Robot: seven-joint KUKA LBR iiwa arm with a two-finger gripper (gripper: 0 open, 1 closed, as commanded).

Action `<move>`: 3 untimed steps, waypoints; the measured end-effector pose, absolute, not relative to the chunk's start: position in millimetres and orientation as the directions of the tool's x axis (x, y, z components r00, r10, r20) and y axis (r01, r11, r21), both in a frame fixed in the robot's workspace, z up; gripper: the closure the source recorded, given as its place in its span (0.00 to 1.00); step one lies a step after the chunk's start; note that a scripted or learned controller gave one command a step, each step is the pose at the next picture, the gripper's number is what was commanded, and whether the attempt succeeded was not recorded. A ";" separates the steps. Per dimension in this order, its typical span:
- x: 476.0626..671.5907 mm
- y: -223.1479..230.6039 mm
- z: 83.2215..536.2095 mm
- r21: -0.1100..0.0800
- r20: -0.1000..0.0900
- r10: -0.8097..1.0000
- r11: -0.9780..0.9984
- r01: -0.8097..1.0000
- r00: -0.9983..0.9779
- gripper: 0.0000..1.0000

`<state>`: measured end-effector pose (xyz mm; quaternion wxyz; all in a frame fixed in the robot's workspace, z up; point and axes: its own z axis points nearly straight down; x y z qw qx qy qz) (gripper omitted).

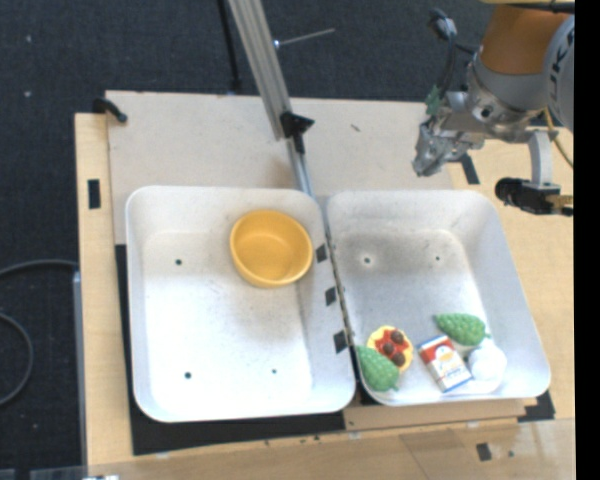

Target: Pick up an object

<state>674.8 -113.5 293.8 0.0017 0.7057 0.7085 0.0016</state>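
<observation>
Several small objects sit far down-frame from the end effector.
Red-and-white carton [445, 362], two green pieces and a white ball cluster in the right bin's [500, 238] lower corner; the end effector [435, 154] hangs above that bin's upper rim, whether open or closed I cannot tell.

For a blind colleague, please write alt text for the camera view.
A grey arm's gripper hangs above the bench beyond the right bin, which has small toys clustered in its near corner. The left bin holds a yellow bowl.
</observation>
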 end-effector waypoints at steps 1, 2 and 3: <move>668.1 -63.2 291.6 0.000 -0.001 1.000 0.006 1.000 -0.006 1.00; 663.6 -10.5 266.3 -0.002 0.000 1.000 0.006 1.000 -0.006 1.00; 666.4 41.4 244.3 -0.002 -0.001 1.000 0.006 1.000 -0.006 1.00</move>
